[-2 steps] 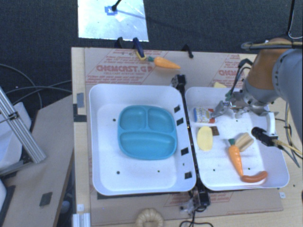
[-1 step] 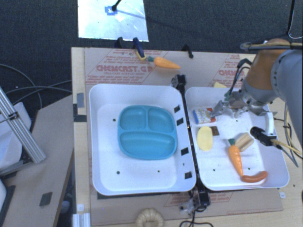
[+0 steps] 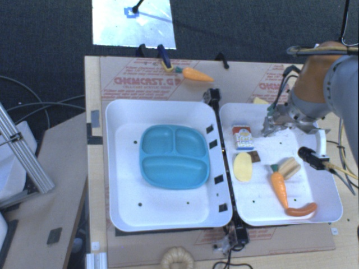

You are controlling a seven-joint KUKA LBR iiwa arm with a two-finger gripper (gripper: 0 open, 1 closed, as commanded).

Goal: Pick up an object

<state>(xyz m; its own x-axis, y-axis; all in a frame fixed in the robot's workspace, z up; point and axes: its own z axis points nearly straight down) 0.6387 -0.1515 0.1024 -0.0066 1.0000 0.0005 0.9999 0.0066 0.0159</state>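
One fixed camera looks down at a slant on both white bins [image 3: 168, 108] from above.

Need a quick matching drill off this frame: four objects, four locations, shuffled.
Things:
1. blue divided plate
2. carrot
3. sausage
4. small red and white box

Places:
A. right bin, front right corner
B. left bin, middle
C. right bin, back left, just behind the yellow slice
D. right bin, between the yellow slice and the sausage

Pairs: 1-B, 2-D, 3-A, 4-C
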